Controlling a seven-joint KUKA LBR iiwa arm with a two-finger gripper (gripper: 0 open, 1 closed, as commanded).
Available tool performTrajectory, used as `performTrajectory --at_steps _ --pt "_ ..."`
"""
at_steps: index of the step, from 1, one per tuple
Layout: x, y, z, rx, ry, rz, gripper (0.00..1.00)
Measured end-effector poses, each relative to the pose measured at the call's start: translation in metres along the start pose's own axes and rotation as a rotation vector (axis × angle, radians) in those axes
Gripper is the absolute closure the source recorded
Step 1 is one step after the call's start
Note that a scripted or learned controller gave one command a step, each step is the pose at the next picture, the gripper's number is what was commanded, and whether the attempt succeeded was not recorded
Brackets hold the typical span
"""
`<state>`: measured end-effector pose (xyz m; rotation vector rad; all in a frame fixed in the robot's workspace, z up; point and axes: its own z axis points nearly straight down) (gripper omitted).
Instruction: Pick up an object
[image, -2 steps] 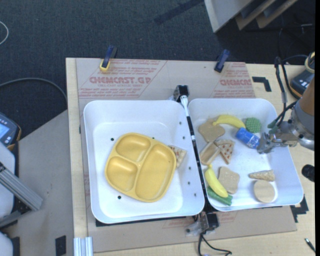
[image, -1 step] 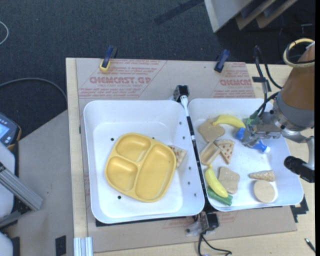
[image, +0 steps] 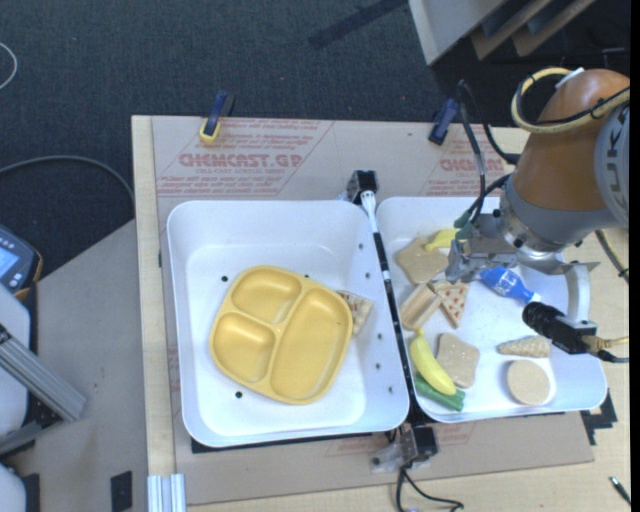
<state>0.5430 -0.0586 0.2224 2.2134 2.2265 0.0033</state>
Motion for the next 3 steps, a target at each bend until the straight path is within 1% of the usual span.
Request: performTrajectory --at_steps 1,2,3 --pt "0.0218 -0.0153 -0.0079 0.005 0.002 0.003 1.00" --pt "0.0250 -0.0083 -0.0120 0.000 0.000 0.005 1.00" --pt "0.0215 -0.0088 -0.0119 0.001 -0.001 0.006 1.00"
